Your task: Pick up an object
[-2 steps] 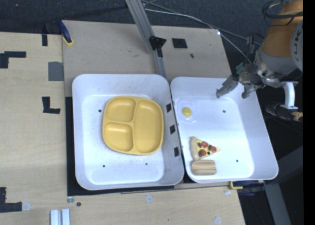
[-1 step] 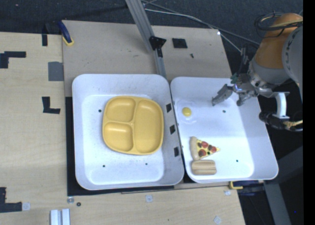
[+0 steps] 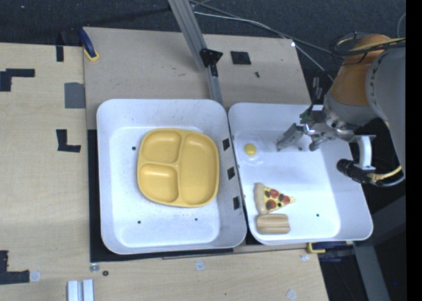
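Arm (image 3: 369, 82) at right frame edge, fingers (image 3: 287, 138) spread wide, empty, over right bin (image 3: 330, 188): pizza slice (image 3: 273, 197), hot dog (image 3: 272, 224), yellow ball (image 3: 250, 150). Left bin (image 3: 119, 161): yellow divided plate (image 3: 178, 166).

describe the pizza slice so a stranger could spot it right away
Look in the right bin, toward its near edge. The pizza slice lies just above a tan bun; it is the one triangular piece, yellow with red spots, unlike the small round yellow ball further back.
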